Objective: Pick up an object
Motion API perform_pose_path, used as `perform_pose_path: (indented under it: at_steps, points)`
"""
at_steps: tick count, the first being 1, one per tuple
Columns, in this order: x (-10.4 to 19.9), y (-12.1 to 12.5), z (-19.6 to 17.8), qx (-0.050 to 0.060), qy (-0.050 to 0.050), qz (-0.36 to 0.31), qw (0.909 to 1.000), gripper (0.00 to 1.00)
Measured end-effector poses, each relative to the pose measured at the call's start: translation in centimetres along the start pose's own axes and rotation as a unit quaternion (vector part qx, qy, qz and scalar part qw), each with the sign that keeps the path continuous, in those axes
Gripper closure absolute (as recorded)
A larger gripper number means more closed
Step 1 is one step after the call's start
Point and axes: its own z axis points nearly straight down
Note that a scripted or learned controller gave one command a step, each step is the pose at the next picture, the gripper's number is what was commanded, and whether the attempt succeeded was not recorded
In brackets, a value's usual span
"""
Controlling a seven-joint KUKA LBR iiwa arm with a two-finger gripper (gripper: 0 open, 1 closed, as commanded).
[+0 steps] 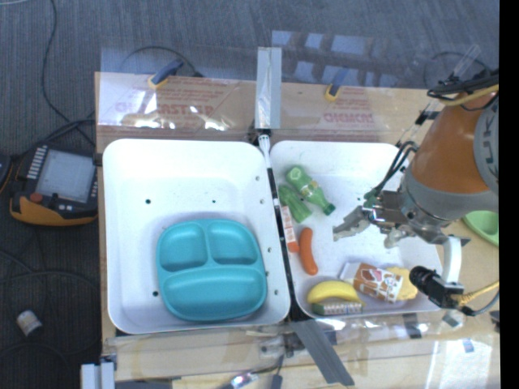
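Right bin [381, 154], near edge: yellow banana [332, 292] touching an orange-brown snack packet [383, 282]. Further back an orange carrot [307, 250], then green bottles [302, 193] by the divider. Left bin [130, 185] holds a teal divided tray [212, 267]. Gripper [375, 227] hovers above the right bin's floor, fingers spread, pinching nothing, over the packet's far side.

Blue divided tray [212, 267] in left bin [130, 168]; handheld pendant [55, 186] on floor.
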Motion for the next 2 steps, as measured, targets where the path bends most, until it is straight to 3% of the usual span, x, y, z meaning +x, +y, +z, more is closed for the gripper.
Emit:
perform_pose_path:
  at_steps: [1, 2]
  points:
    - [-5.2, 4.6, -1.4, -0.001, -0.001, -0.063, 0.9980, 0.00]
    - [-1.0, -0.1, 3.9, 0.000, 0.001, -0.125, 0.9921, 0.00]
